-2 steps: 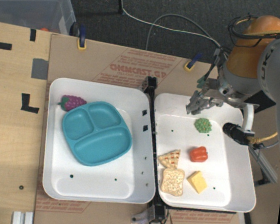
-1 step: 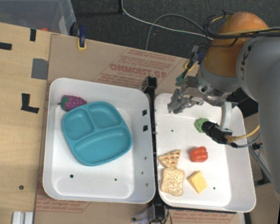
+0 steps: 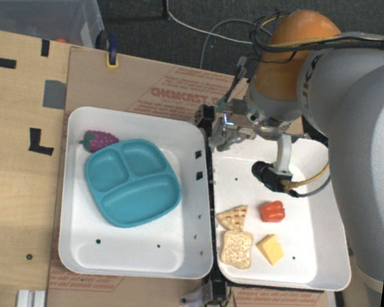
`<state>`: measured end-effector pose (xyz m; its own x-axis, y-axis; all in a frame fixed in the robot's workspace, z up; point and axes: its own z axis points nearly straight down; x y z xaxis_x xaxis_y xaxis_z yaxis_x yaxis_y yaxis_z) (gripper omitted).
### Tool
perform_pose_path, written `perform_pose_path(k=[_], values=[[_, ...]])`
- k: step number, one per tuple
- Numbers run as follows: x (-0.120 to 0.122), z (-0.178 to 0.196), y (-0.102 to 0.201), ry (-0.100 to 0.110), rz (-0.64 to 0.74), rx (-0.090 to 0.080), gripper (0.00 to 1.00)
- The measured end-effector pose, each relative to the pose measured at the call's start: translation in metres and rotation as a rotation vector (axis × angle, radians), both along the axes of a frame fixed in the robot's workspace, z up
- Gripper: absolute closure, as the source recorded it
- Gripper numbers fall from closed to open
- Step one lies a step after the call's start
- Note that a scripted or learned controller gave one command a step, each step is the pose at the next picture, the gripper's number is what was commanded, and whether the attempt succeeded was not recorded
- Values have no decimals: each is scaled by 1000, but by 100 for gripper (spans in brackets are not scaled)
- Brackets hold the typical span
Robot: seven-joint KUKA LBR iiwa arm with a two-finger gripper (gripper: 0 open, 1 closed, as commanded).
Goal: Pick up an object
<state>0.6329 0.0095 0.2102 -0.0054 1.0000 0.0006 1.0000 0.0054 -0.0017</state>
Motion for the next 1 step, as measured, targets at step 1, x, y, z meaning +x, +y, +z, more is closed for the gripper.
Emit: perform_pose_path(k=[1], values=[[5,-6,53,-1,-1,-1,100]])
